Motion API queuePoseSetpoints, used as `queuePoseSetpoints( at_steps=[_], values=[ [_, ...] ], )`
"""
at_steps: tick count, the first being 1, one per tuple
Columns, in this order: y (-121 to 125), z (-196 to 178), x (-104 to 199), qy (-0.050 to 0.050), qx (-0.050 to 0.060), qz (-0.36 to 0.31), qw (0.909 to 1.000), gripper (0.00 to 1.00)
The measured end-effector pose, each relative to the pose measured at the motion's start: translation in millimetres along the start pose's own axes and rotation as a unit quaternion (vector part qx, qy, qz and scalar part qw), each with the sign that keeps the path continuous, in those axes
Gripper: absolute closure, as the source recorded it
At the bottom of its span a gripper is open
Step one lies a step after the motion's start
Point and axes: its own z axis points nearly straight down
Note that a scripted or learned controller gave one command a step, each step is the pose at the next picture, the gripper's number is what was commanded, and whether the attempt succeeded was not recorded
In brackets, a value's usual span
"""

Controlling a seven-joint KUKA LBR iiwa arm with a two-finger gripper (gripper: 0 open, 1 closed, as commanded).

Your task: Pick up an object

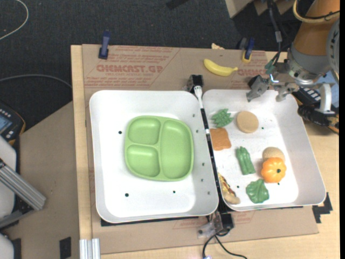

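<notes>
My gripper hangs over the far edge of the right bin, its two fingers spread open with nothing between them. Below it in the bin lie a round tan bun, a green leafy piece, an orange-brown toast slice, a green vegetable, an orange pepper with a tan piece behind it, another green leafy piece and a small tan-and-red item at the near left corner.
The left bin holds a green divided plate. A yellow banana lies on the cardboard beyond the right bin. Blue clamps hold the board's far edge.
</notes>
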Motion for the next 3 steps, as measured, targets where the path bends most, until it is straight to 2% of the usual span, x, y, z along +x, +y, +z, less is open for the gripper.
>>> queuePoseSetpoints(
  at_steps=[1,2,3],
  values=[
    [1,-11,0,-0.001,-0.002,0.000,1.0000,1.00],
    [-59,-55,106,0.003,0.000,-0.005,1.0000,1.00],
    [-94,-91,210,0.003,-0.001,-0.007,1.0000,1.00]
  ],
)
